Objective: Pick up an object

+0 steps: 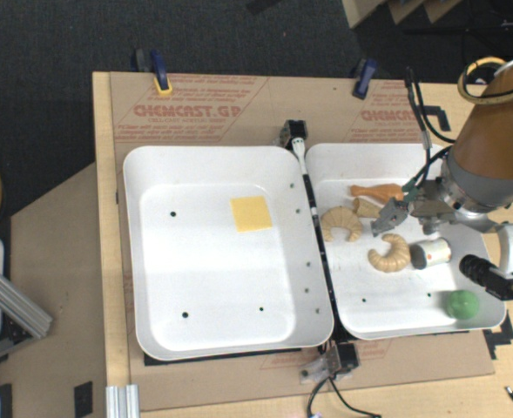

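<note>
Hovering gripper [394, 218] above croissants [390, 255]

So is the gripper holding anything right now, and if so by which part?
Nothing is held. The gripper hangs open over the right bin, above the croissants, with nothing between its fingers.

Red print on the brown board [239, 103] covering the bench reads "CHEMCAST" at far left; a second, partly hidden print stands at far right.
</note>
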Robot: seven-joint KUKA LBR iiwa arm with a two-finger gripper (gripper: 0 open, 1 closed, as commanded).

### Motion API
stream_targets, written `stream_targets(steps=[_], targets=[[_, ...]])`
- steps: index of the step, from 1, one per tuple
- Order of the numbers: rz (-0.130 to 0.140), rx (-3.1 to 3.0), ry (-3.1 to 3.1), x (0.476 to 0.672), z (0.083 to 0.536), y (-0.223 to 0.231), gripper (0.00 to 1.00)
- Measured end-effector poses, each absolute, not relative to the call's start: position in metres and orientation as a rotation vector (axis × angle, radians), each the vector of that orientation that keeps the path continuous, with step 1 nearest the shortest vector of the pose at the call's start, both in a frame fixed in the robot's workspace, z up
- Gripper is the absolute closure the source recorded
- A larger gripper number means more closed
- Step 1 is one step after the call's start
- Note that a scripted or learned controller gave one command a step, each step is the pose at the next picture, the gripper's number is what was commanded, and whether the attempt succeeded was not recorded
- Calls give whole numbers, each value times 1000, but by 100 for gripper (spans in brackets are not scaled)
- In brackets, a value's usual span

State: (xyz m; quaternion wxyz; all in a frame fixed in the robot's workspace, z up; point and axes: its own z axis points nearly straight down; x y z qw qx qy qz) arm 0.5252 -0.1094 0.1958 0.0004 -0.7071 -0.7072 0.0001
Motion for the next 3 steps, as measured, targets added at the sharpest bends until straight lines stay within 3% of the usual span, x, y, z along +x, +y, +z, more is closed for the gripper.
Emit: stream_targets(steps=[1,2,3], targets=[[-9,-2232,-2233,526,87,-112,0],[-7,-2226,-2232,625,86,-141,0],[26,-2203,-2216,663,83,-141,0]])
